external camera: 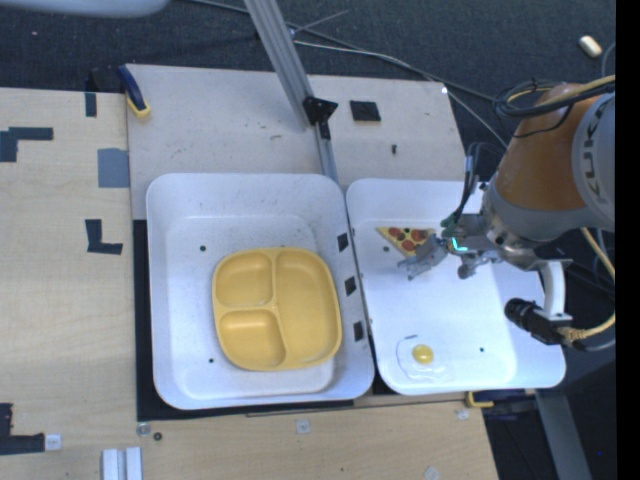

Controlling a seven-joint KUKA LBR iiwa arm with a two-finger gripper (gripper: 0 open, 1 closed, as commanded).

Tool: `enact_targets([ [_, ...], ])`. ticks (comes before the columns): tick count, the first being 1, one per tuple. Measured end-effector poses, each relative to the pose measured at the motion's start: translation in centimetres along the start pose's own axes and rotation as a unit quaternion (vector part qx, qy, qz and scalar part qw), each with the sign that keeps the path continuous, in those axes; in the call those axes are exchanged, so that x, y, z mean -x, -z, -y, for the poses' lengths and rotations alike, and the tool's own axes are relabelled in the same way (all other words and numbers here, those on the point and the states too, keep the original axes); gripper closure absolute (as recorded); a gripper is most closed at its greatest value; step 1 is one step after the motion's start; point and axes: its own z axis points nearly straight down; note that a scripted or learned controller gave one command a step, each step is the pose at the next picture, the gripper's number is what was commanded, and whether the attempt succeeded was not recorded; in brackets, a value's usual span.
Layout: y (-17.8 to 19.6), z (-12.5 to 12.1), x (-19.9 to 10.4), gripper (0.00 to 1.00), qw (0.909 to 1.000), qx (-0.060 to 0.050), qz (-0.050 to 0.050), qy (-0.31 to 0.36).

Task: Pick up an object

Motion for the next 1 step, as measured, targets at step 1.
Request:
enact_targets([
  [1,0.04,-0.03,0.00,0.00,1.0000,0.001,0.000,0.000],
])
